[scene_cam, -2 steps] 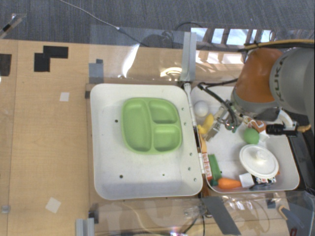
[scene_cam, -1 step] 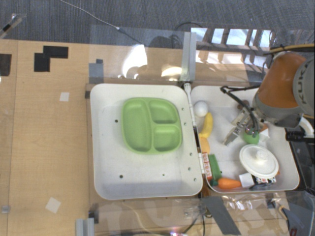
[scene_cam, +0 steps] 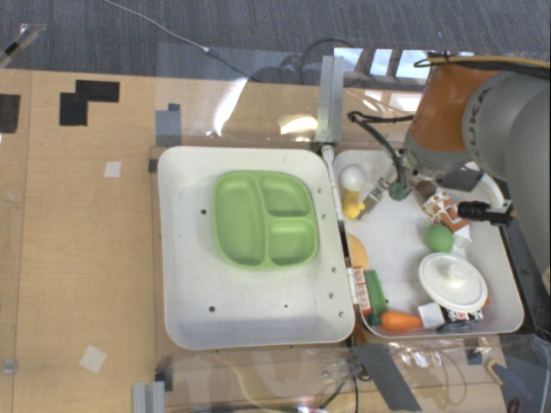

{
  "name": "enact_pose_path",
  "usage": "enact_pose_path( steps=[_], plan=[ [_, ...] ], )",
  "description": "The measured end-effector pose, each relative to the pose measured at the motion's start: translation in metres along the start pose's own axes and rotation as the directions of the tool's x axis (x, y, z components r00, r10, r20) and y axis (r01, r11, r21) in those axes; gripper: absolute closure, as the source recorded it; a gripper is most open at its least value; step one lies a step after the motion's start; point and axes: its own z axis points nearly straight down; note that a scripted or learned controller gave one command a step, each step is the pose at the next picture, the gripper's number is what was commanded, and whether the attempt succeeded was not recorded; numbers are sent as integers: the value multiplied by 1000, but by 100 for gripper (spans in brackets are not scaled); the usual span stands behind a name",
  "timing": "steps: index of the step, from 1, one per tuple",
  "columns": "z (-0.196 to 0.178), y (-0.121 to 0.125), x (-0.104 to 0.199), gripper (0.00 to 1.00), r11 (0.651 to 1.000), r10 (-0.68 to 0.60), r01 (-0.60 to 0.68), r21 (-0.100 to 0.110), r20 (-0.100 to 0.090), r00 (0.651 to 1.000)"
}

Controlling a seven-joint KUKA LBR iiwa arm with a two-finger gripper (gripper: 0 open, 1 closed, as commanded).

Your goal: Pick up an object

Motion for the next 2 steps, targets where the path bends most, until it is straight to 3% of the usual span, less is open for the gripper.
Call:
enact_pose_path(
  steps=[1, 2],
  plan=[
    [-1, -78, -12, 0, 999, 52, -52, 4, 2, 999],
    [-17, -71, -14, 100, 999, 41, -41, -7, 18, 999]
  ],
)
